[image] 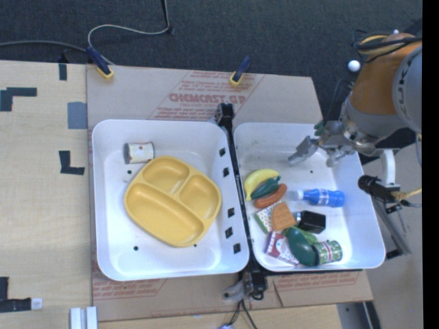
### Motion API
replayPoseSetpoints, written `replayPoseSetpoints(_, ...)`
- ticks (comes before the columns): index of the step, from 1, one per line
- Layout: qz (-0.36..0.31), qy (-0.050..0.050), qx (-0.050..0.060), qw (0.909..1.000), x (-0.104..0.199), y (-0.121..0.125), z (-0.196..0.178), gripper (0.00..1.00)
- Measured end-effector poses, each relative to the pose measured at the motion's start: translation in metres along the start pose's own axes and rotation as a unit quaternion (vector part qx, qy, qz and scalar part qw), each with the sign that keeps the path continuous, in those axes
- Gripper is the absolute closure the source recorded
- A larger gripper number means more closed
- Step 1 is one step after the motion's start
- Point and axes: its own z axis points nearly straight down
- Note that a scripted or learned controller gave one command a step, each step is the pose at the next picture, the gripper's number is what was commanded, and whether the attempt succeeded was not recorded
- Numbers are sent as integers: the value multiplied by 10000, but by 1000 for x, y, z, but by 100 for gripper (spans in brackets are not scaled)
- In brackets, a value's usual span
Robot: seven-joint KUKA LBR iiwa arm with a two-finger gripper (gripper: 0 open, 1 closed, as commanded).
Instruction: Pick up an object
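Observation:
My gripper (pixel 315 157) hangs over the upper part of the right bin (pixel 374 249), open, with bare bin floor showing between its spread fingers. Below it lies a cluster of small items: a yellow banana (pixel 258 178), a green pepper (pixel 268 187) and a hot dog (pixel 270 196) at the left, a blue bottle (pixel 323 197) directly under the gripper, a black block (pixel 313 220), a tan cracker (pixel 282 216), a dark green avocado (pixel 300 245) and a green can (pixel 330 252) near the front wall.
The left bin (pixel 103 204) holds a yellow divided plate (pixel 173 199) and a small white cup (pixel 139 151) lying on its side. A black divider clip row (pixel 232 184) runs between the bins. Cardboard lies under both bins.

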Motion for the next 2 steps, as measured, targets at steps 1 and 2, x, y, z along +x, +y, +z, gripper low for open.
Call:
replayPoseSetpoints(1,3,-1,-13,10000,-11,-13,100,0)
replayPoseSetpoints(2,4,-13,-23,10000,-11,-13,90,100)
